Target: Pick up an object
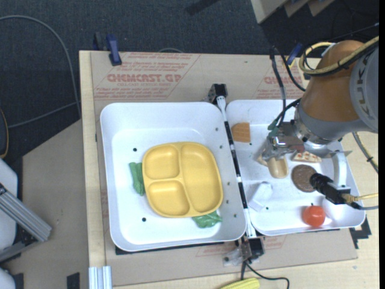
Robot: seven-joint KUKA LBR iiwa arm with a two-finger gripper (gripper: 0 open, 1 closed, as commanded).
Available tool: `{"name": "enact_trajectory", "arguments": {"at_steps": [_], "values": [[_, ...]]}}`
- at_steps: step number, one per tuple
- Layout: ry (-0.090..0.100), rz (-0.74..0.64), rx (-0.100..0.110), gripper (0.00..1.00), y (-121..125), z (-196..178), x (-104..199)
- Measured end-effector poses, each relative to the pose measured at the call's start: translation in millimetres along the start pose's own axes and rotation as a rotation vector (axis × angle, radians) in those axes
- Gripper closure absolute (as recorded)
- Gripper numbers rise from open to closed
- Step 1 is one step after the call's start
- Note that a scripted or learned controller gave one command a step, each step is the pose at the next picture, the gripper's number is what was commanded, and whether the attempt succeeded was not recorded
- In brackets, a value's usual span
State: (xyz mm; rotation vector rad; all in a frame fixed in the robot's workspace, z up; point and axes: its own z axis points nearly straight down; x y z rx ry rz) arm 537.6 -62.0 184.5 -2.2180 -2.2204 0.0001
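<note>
Brown counter (150, 71), 2 white bins. Right of center: gripper (278, 152) low over tan bread roll (277, 168), opening impossible to tell. Probably light, soft; best pinched across middle.

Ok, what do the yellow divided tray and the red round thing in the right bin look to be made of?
The yellow tray looks like moulded plastic, matte to slightly satin: uniform colour, rounded rims, three pressed compartments. The red round thing looks like a smooth plastic toy tomato, with a faint shine; rubber or foam can't be ruled out.
</note>
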Motion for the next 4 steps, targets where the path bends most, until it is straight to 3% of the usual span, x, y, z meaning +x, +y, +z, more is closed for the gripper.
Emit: {"name": "enact_trajectory", "arguments": {"at_steps": [1, 2, 3, 4], "values": [[-0.001, 0.000, -0.002, 1.00, -6.8, -56.8, 60.6], [-0.002, 0.000, -0.003, 1.00, 24.7, -45.5, 96.3], [-0.002, 0.002, 0.000, 1.00, 3.0, -43.2, 92.5], [-0.002, 0.002, 0.000, 1.00, 1.8, 0.5, 59.3]]}}
